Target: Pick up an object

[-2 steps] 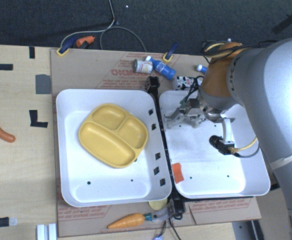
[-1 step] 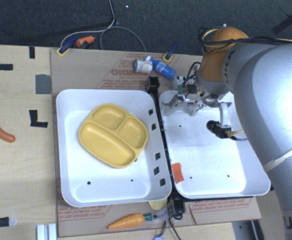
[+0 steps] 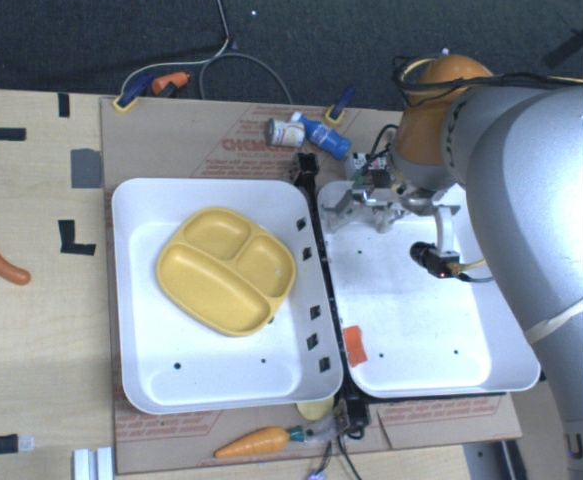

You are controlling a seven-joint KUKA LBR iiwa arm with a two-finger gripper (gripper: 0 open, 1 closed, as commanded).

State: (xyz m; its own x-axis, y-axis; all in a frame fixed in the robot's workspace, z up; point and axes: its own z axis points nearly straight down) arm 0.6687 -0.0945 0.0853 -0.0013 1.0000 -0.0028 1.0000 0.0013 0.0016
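A small orange-red block [image 3: 354, 346] lies in the right bin [image 3: 441, 368], close against its left wall. A yellow divided plate [image 3: 228, 268] lies in the left bin [image 3: 151, 368], tilted across its middle. My gripper [image 3: 369, 204] is low over the far left corner of the right bin, well away from the orange-red block. The grey arm with its orange band [image 3: 441, 80] hangs over the bin's far right part and hides it. Nothing shows held at the gripper.
Outside the bins lie a white-and-blue bottle [image 3: 308, 133] behind them, a carrot [image 3: 254, 442] in front and a sausage [image 3: 4, 261] far left. Clamps [image 3: 166, 83] and a cable sit along the back edge. A black divider [image 3: 318, 268] separates the bins.
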